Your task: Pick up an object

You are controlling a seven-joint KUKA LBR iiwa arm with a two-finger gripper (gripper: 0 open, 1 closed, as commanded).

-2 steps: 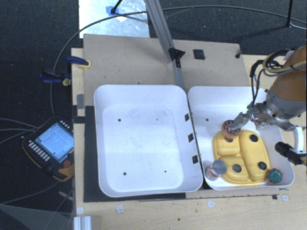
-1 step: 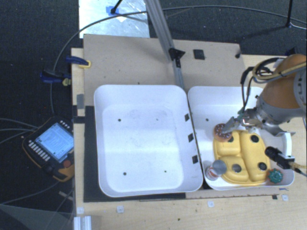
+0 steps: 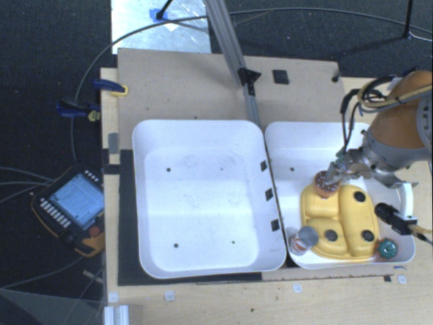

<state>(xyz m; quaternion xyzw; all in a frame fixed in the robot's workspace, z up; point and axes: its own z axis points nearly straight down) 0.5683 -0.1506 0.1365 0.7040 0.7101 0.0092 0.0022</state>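
Since your arm enters from the right, its gripper [image 3: 331, 179] hangs over the right bin [image 3: 291, 147], touching the yellow plastic toy [image 3: 345, 225]; finger state: cannot tell.

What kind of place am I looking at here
Most likely a robotics lab's grasping test bench: a robot arm reaches over two white bins, a teach pendant lies on the dark floor, and cables trail around.

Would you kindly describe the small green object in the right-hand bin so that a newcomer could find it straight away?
Start at the right bin, where a large yellow block fills the near half. Follow that block to the bin's near right corner: the small teal ball sits against it there. It is the one green, shiny thing; the grey cap lies at the block's opposite end.
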